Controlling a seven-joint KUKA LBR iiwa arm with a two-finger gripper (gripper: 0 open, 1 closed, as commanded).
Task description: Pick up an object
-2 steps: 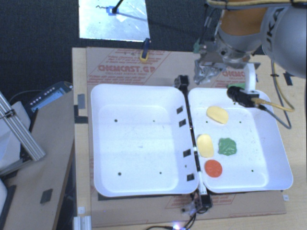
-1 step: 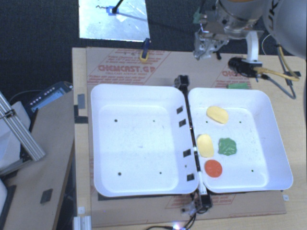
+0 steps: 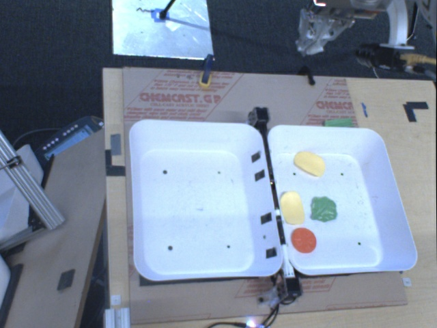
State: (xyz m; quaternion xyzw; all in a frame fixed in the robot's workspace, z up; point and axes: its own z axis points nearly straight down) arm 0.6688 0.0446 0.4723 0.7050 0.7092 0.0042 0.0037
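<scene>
Camera view: we see four objects in the right bin [image 3: 382,149]: two yellow pieces [image 3: 309,162], a green lump [image 3: 323,209], a red disc [image 3: 304,240]. Gripper [image 3: 315,38] hovers beyond the bin; jaws' state we cannot tell. Risk: tight clustering may spoil a grasp.

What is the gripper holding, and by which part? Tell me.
Nothing visible. The gripper hangs above the bench's far edge, apart from the right bin, where the four objects lie untouched.

Red "CHEMCAST GP" print repeats across the bench sheet [image 3: 179,96]
</scene>
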